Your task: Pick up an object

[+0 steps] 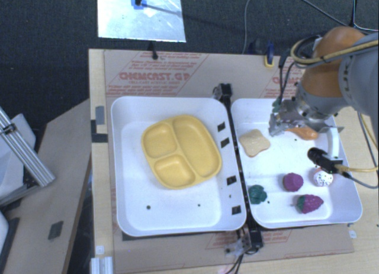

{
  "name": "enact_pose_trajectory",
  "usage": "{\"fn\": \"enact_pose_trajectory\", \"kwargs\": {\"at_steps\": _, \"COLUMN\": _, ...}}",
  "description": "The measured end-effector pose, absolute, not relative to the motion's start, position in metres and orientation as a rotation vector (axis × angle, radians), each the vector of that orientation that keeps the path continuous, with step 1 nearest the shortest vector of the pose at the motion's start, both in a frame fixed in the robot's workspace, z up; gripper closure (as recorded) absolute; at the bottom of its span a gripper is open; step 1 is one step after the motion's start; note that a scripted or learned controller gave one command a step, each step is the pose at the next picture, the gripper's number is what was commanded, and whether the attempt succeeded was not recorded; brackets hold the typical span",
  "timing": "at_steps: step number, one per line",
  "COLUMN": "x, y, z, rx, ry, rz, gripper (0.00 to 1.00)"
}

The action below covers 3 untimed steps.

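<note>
My gripper (279, 123) hangs low over the back part of the right bin (349, 208), on the grey arm with its orange band (340, 42). A beige bread-shaped piece (254, 142) lies just left of and in front of it. An orange piece (305, 132) lies just to its right, partly hidden by the wrist. Nearer the front lie a purple piece (292, 181), a white die (323, 178), a magenta berry (310, 203) and a teal piece (257, 193).
A yellow divided plate (179, 150) lies in the left bin (127, 208). A black ridge with clips (232, 148) runs between the bins. A black fitting with a cable (321, 158) sticks out over the right bin beside the die.
</note>
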<state>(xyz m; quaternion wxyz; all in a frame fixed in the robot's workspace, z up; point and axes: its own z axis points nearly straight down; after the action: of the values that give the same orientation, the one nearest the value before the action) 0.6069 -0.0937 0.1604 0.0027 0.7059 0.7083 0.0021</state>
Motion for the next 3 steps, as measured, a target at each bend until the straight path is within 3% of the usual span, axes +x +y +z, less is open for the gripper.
{"fn": "enact_pose_trajectory", "kwargs": {"at_steps": 2, "x": 0.606, "y": -0.110, "z": 0.266, "rx": 2.214, "ry": 2.218, "rz": 0.007, "gripper": 1.00}}
{"fn": "enact_pose_trajectory", "kwargs": {"at_steps": 3, "x": 0.610, "y": -0.067, "z": 0.260, "rx": 2.211, "ry": 2.230, "rz": 0.004, "gripper": 1.00}}
